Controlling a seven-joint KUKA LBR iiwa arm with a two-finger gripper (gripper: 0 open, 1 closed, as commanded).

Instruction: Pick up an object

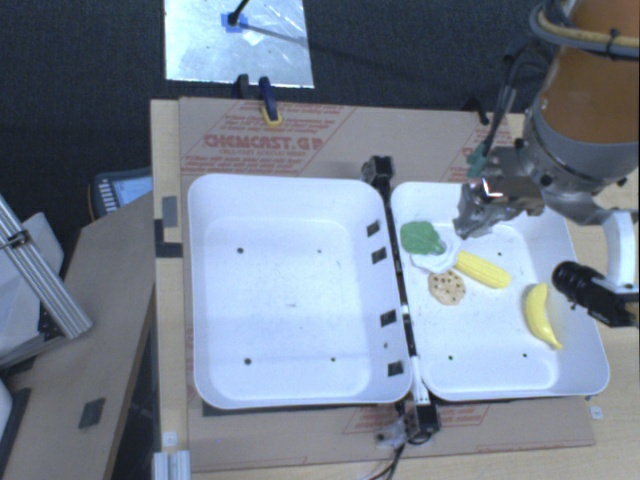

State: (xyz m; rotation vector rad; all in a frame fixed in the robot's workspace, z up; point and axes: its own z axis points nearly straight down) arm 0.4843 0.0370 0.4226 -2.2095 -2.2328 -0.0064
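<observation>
Looking down on your bench: two white bins side by side, and the left bin [285,288] has only its bare floor showing. All the action is in the right bin [500,368]. Your arm [585,88] comes in from the right, orange band up top, and the gripper [478,218] hangs over the far left part of that bin, just right of a green leafy piece [422,236]. Whether its fingers are parted or closed, you cannot tell from here. Nearer you, a corn cob [483,269] lies beside a round speckled cookie [447,287], with a small white piece [437,261] between them and the green one. A banana [541,314] lies well right, apart from the rest.
</observation>
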